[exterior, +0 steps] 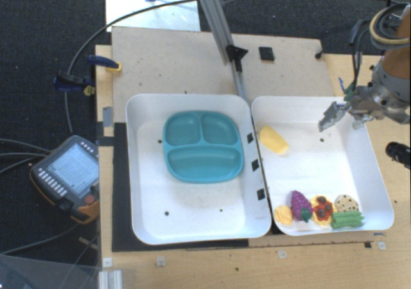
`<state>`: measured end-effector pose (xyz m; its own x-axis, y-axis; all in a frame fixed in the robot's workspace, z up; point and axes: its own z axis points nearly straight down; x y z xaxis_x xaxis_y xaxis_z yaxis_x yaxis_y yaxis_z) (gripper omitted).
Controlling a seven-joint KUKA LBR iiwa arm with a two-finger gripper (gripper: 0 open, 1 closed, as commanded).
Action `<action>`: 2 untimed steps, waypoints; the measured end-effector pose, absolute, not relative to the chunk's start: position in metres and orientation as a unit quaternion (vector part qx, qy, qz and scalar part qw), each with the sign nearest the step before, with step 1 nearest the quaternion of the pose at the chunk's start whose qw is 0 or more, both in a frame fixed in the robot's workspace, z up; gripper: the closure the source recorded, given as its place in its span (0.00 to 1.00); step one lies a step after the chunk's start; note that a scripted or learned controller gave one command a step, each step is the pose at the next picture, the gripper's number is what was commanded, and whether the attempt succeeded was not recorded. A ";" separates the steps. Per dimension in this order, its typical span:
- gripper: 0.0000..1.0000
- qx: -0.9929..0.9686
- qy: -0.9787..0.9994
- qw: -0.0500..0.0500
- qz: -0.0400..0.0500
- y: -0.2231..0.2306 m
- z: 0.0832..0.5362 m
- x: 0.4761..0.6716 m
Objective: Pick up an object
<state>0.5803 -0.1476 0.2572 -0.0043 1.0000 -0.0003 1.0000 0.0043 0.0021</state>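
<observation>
Right bin [359, 153], pincer [329, 119] above rim

A divided plate [203, 147] lies in the left bin [144, 217], while the right bin [372, 172] holds a block [273, 140] near its left wall and five toy foods [319, 209] along its front edge.

Grey arm [392, 69] enters from the right — pincer [332, 116] tilted down-left, nothing between its fingers
</observation>
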 end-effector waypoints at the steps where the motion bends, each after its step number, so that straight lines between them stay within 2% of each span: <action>1: 0.00 0.707 0.708 0.000 -0.001 -0.148 0.215 0.576; 2: 0.00 0.707 0.708 -0.002 -0.001 -0.150 0.152 0.573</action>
